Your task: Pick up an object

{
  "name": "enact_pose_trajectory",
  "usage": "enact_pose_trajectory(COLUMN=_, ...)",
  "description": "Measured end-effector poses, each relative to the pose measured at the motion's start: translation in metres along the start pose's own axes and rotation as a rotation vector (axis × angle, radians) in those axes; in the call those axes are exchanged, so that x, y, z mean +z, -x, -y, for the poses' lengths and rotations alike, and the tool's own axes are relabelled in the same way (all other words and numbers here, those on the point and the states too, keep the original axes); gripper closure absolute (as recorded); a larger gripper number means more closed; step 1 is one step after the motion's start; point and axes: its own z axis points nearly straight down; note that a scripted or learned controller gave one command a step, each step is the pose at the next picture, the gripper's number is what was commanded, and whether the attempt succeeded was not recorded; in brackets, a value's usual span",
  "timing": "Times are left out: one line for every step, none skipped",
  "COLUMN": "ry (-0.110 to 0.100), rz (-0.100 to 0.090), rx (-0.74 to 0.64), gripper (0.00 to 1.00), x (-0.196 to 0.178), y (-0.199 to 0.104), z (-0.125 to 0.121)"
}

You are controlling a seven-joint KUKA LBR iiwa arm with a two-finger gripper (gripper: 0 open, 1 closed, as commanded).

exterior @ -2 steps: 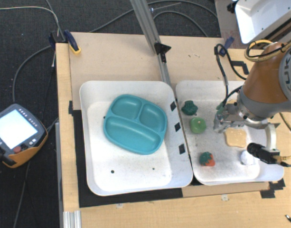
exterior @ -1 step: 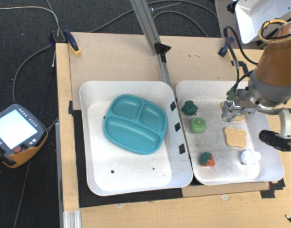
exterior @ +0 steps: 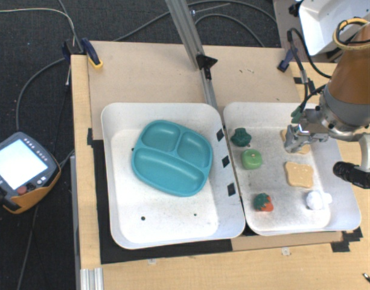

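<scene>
strawberry toy [exterior: 263, 202] in right bin [exterior: 338, 219] | teal plate [exterior: 172, 157] in left bin [exterior: 163, 231]

right bin [exterior: 338, 219] holds: dark green toy [exterior: 241, 138] upper left | green apple [exterior: 251, 159] below it | red-green strawberry [exterior: 263, 202] lower left | tan toast [exterior: 299, 175] centre | white lump [exterior: 315, 201] lower right

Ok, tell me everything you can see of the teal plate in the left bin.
The teal plate is a rounded-square divided tray, apparently matte plastic, with three compartments: two smaller ones along the far side and one long one along the near side. All three hold nothing. It lies flat, face up and turned slightly askew, in the upper middle of the left bin, resting on the bin floor. Nothing else touches it.
</scene>
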Motion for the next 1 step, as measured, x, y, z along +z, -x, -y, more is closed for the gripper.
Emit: enact_pose_trajectory(ry=-0.001, rz=-0.001, rx=-0.003, gripper=1.0, x=0.0107, y=-0.0562, z=-0.0181)
